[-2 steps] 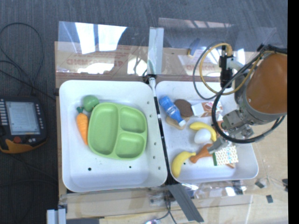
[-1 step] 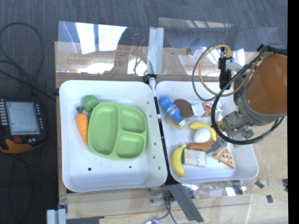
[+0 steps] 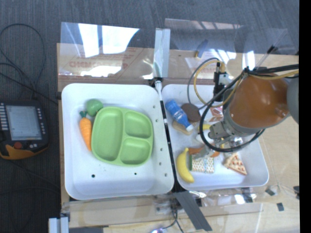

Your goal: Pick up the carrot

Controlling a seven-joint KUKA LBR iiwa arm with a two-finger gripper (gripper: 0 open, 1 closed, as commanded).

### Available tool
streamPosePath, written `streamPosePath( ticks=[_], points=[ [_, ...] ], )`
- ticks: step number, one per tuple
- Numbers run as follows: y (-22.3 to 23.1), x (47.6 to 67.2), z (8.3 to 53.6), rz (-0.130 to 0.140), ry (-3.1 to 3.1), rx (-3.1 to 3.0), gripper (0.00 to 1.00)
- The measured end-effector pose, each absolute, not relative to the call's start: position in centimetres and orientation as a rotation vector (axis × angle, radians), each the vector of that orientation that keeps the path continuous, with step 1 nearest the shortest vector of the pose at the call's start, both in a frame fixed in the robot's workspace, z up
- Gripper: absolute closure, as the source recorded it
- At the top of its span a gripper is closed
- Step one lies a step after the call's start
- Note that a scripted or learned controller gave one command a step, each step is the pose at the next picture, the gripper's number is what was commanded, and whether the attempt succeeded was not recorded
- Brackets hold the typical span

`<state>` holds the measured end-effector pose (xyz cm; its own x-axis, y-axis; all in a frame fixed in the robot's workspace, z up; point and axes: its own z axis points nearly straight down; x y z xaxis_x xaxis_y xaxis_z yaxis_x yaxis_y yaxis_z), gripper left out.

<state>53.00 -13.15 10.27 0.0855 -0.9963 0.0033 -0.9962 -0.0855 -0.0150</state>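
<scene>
My end effector (image 3: 224, 141), grip state unreadable, hangs over the right bin (image 3: 260, 174) while the carrot (image 3: 85, 131) lies wedged beside the left bin's plate (image 3: 122, 136), risking a blocked, slipping grasp.

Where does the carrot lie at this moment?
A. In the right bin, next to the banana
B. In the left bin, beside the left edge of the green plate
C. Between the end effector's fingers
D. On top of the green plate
B: the carrot lies in the left bin, against the left edge of the green plate.
</scene>
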Motion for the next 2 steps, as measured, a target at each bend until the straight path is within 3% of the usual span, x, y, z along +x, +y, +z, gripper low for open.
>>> streamPosePath(
  ticks=[1,2],
  points=[
    [-12.6,53.1,11.2,-0.013,2.113,-2.305,1.00],
    [-13.3,52.1,25.5,0.000,1.726,-2.619,1.00]
  ],
)
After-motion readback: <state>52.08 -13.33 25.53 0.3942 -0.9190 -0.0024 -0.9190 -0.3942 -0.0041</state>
